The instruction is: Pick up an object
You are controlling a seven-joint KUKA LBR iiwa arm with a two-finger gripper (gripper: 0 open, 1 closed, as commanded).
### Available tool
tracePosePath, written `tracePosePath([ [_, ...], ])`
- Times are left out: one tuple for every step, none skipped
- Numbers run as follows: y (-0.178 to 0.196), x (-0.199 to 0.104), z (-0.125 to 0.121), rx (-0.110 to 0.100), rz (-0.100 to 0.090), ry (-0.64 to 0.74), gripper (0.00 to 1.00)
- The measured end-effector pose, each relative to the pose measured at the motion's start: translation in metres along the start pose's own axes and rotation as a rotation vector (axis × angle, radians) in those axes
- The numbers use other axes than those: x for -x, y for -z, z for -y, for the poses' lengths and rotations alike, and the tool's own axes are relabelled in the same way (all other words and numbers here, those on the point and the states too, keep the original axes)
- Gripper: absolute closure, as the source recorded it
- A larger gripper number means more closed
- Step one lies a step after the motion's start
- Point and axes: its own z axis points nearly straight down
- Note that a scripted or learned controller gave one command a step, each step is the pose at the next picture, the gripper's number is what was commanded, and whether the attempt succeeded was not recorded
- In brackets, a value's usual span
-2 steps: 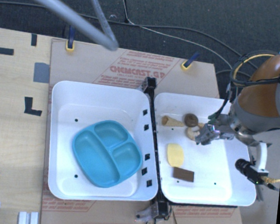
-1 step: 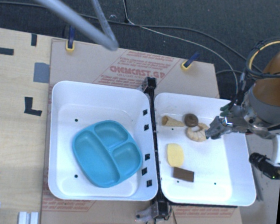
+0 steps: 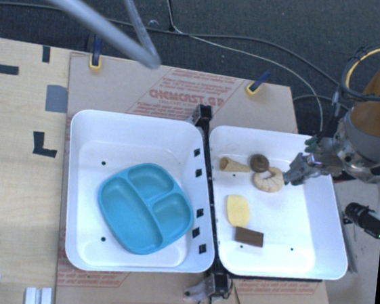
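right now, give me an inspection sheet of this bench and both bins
surface: cardboard sheet with red print on a wooden bench, bearing two white bins side by side.
job's things: right bin holds a cone-shaped piece, a dark round piece, a pale ring-shaped pastry, a yellow piece and a brown block.
clutter: left bin holds a blue divided plate.
grippers: gripper low over the right bin, beside the pastry; finger state unclear.
cables: black cable running across the dark floor behind the bench.
surroundings: black tape marks on the bench, yellow clamps at the cardboard's far edge.
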Motion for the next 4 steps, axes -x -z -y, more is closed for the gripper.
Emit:
tracePosePath([
  [-0.017,-0.059,-0.013,-0.002,0.000,0.003,1.00],
  [-0.025,-0.101,-0.025,-0.001,0.000,0.004,1.00],
  [-0.029,-0.148,-0.033,-0.001,0.000,0.002,1.00],
  [-0.037,-0.194,-0.042,-0.002,0.001,0.002,1.00],
])
